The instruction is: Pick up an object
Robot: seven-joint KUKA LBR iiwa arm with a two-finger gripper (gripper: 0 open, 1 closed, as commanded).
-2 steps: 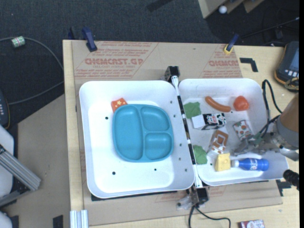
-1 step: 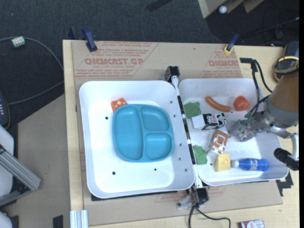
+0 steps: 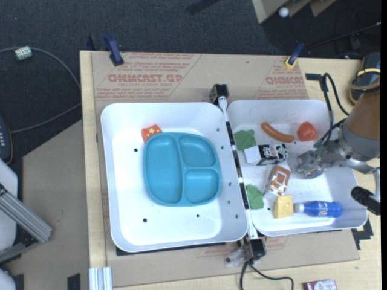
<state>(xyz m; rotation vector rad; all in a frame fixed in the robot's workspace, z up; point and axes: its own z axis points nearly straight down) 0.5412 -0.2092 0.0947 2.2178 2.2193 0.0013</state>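
Note:
The right bin (image 3: 314,110) holds several small items. At its back lie an orange sausage (image 3: 277,132) and a red tomato (image 3: 306,130). A black-and-white card (image 3: 271,153) and an orange-and-white packet (image 3: 279,180) sit mid-bin. Near the front are a yellow block (image 3: 282,206) and a blue bottle (image 3: 320,209). My gripper (image 3: 309,164) reaches in from the right and hangs low over the bin's bare middle, right of the packet and below the tomato. I see nothing held in it.
The left bin (image 3: 121,180) carries a blue divided plate (image 3: 181,168) with a small red-orange piece (image 3: 151,132) at its back left corner. Two green scraps (image 3: 245,139) (image 3: 254,196) lie by the divider between the bins. Cables run at the right.

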